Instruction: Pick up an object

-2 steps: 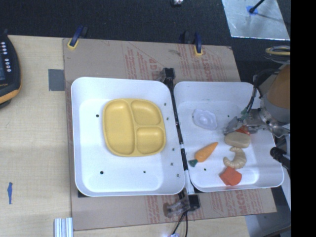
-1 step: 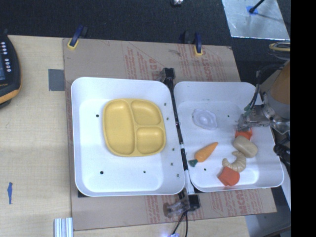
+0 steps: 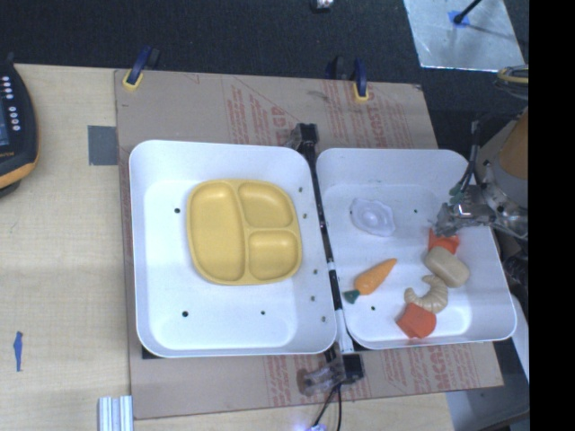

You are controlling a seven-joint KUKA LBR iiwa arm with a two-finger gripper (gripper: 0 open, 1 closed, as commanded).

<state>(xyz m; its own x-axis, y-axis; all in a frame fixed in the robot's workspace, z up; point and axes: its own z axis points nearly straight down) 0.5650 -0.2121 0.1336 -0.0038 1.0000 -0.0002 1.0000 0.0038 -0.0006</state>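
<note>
Two shallow white bins sit side by side on a cardboard sheet laid over the wooden worktop. The left bin holds a yellow divided plate with three compartments, lying flat near the bin's middle. The right bin holds the loose objects: a clear plastic lid near its centre, a toy carrot lying at a slant with its green end toward the bins' shared edge, a beige bread-like piece by the right wall, a pale curved piece just below it, and a red-orange block at the near wall, touching or almost touching the curved piece. A small red-orange item lies just above the beige piece, directly under the jaws. The arm enters from the right, its orange band at the frame's edge, and the gripper hangs low over the right bin's right side, pointing down at the small red-orange item. Whether the jaws are open, closed or touching that item cannot be told at this size and angle. Blue and yellow clamps pin the cardboard's far edge, and a dark handheld controller rests at the worktop's left edge.
</note>
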